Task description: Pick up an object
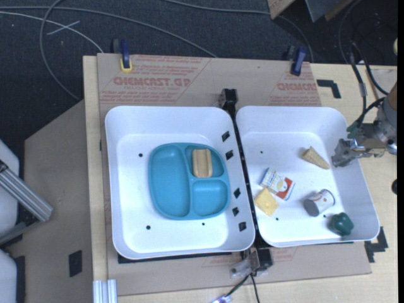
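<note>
Over the right bin's (353, 188) far right rim, the gripper (346, 153) hung at the end of the arm, low and close to the bin wall. I could not tell how far apart it stood or whether it had anything; the tip was small and blurred, and nothing showed clearly in it.

Nearest object: a tan wedge (315, 158), just to the left of the gripper as the camera saw it, apart from it. Long axis of the wedge ran roughly from upper left to lower right, pointed end toward the bin's middle. Judged this the likely target, a short move leftward into the bin.

Other items in the same bin, all farther toward the near edge: a red-and-white packet (278, 184), a yellow block (266, 202) just below it, a grey-white cylinder (318, 202), a green piece (341, 223) near the corner.

Left bin (126, 169) held a blue tray (183, 185) with a tan bar (201, 163) in one upper compartment, well apart from the gripper.
</note>
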{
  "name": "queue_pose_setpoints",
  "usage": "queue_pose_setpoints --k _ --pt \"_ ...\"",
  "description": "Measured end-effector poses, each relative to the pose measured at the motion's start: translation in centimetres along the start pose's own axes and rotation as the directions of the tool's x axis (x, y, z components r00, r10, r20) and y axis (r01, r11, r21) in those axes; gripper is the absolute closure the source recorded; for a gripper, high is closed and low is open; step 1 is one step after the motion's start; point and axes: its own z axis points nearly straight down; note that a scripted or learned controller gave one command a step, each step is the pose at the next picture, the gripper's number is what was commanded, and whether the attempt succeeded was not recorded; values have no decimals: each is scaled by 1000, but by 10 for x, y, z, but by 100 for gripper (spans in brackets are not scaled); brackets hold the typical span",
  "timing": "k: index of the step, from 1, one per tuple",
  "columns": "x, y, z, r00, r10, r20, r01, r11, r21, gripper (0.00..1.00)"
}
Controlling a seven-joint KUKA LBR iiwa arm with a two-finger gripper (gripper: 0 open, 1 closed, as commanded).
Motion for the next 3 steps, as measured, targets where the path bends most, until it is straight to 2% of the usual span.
queue_pose_setpoints --k 3 --pt "152 69 34 1000 0 0 0 1000 -2 100"
